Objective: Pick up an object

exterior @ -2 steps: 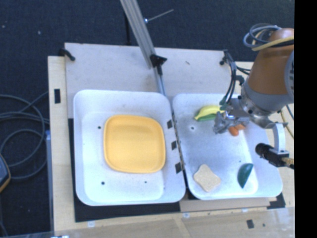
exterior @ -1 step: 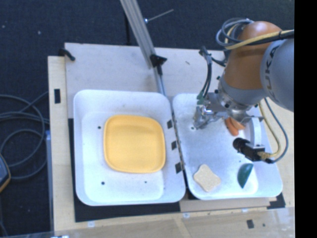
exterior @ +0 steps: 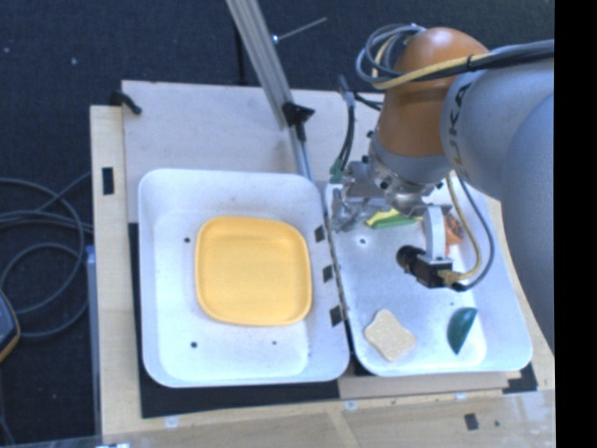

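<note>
Yellow-green, a thin stick (exterior: 392, 218) lies in the right bin (exterior: 494, 343) just beside the fingers (exterior: 350, 203), toward the bin's middle, its long axis running across. Whether the fingers are spread or closed, I cannot tell. Bread slice (exterior: 389, 334) sits well nearer the front.

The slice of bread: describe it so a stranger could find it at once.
Two white bins sit side by side; take the right bin, under the arm. The slice of bread lies near its front edge, left of a dark green piece. It is the only tan, toast-shaped thing.
</note>
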